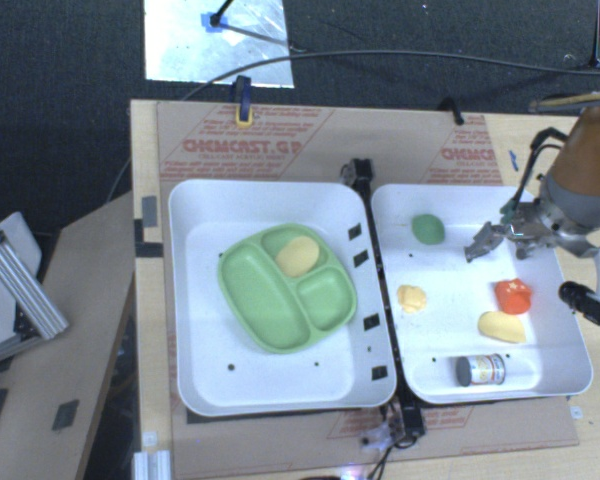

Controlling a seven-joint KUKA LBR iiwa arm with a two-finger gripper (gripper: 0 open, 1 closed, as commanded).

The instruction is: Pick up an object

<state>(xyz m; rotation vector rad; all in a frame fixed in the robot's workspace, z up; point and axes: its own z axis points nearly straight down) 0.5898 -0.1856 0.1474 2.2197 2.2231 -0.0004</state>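
In the right bin [570, 368] lie a green ball [428, 229], a small yellow piece [411, 297], a red pepper-like object [513, 296], a yellow lemon-like object [502, 327] and a small jar [480, 370] on its side. My gripper [500, 245] hangs over the upper right part of this bin, right of the green ball and above the red object. Its fingers [477, 247] stand spread apart, open, with nothing between them.
The left bin [195, 368] holds a green divided plate [280, 303] with a yellow object [298, 256] in its top compartment. A black divider with clips [375, 288] runs between the bins. A cable [400, 56] crosses behind the bench.
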